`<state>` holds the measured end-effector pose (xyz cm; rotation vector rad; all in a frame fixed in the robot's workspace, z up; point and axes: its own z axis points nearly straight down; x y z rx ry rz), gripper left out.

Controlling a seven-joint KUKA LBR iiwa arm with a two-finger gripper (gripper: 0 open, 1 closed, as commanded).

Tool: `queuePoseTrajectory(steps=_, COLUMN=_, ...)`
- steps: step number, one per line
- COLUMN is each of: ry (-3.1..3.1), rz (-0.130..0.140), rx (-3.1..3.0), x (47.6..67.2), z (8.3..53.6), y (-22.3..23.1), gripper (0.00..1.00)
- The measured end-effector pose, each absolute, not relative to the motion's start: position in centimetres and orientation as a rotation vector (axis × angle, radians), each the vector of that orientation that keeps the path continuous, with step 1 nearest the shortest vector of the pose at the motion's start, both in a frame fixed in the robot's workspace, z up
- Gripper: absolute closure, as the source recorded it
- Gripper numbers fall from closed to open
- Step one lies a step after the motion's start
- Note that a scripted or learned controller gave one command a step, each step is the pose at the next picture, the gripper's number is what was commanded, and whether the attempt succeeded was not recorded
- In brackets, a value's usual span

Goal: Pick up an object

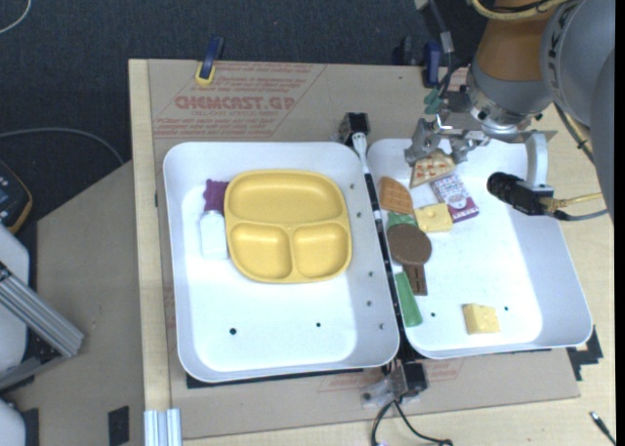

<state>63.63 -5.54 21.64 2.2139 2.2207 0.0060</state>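
Reaching in from the right, hung the gripper (444, 141) over the far end of the right bin (547, 268), close to its back wall. Could not tell whether open or closed: too much metal and shadow crowded together there. Saw a small pizza-slice-shaped piece (430, 170) directly under the gripper, touching it or nearly so; could not tell whether gripped or merely lying beneath.

Found the other loose things in the same bin, mostly along its left side. Spotted a tan cracker-like piece (395, 195) just beside the dividing edge, a pale yellow block (434, 219) to its right, and a purple-and-white packet (456, 198) touching that block's far corner. Noted a brown round-headed paddle (408, 245) nearer the camera, with a green marker (406, 301) lying lengthwise just below it against the bin's left wall. Saw a yellow cube (479, 318) well apart from the rest, alone near the front of the bin.

Found in the left bin (283, 346) a yellow divided plate (288, 223), right way up, with three compartments. Noted a purple item (215, 194) tucked at the plate's far left corner and a white bottle (212, 236) just below it, lying beside the plate's left rim.
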Motion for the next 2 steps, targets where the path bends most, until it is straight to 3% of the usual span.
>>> queuePoseTrajectory(steps=2, ry=2.219, rz=0.001, rx=2.219, x=64.31, z=21.45, y=-4.53, gripper=1.0)
